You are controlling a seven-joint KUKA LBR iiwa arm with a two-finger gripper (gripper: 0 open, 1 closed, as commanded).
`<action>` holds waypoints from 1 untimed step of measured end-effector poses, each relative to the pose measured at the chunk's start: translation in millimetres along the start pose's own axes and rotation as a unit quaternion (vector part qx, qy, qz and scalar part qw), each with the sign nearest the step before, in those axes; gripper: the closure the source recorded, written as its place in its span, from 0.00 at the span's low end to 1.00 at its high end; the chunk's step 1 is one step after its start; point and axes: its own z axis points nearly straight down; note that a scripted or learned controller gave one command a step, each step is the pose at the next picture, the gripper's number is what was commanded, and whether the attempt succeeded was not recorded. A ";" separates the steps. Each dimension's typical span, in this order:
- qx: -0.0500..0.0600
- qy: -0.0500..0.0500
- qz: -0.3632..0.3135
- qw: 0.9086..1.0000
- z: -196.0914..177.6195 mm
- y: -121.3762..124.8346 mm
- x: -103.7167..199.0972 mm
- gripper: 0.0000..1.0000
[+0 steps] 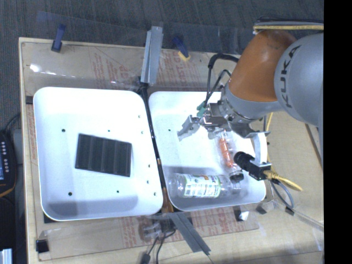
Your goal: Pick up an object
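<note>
A clear plastic bottle (pixel 202 185) lay along the right bin's (pixel 165 147) near wall. A flat, ribbed black rectangle (pixel 103 154) sat in the left bin (pixel 49 109). The gripper (pixel 190 126) hung over the right bin; I cannot tell its state.

Bright overhead light, glare washing out the white bins (pixel 88 100), soft shadows, slightly grainy focus

The arm (pixel 275 76) reaches in from the upper right over the right bin (pixel 165 147), its gripper (pixel 190 126) mid-bin. A clear bottle (pixel 201 185) lies along that bin's lower edge. A dark ribbed slab (pixel 104 154) lies in the left bin (pixel 49 109).
</note>
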 end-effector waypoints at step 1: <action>0.000 0.000 0.000 1.000 0.0 0.0 0.0 0.00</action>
